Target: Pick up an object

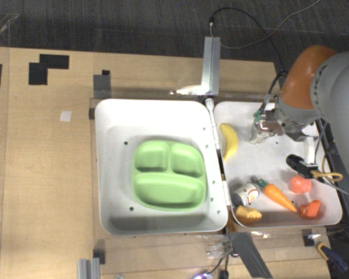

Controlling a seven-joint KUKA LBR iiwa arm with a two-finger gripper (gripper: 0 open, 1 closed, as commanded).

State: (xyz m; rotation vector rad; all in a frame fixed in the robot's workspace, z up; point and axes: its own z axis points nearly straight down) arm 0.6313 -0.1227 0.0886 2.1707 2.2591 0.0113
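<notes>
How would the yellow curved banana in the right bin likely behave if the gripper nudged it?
The yellow curved banana lies against the right white bin's wall, so it may slide along it. Its curve suggests pivoting rather than rolling. It looks smooth, perhaps slippery.

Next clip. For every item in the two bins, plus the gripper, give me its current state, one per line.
gripper: above right bin, nothing seen held
banana: lying against right bin's left wall
carrot: lying flat, diagonal
green divided plate: flat in left bin, compartments bare
pink toy: resting, untouched
red-orange toy: resting, bin's near right corner

Pale wooden bench point(41, 173), dark, possibly carpeted floor point(104, 16), black cable point(262, 25)
</notes>
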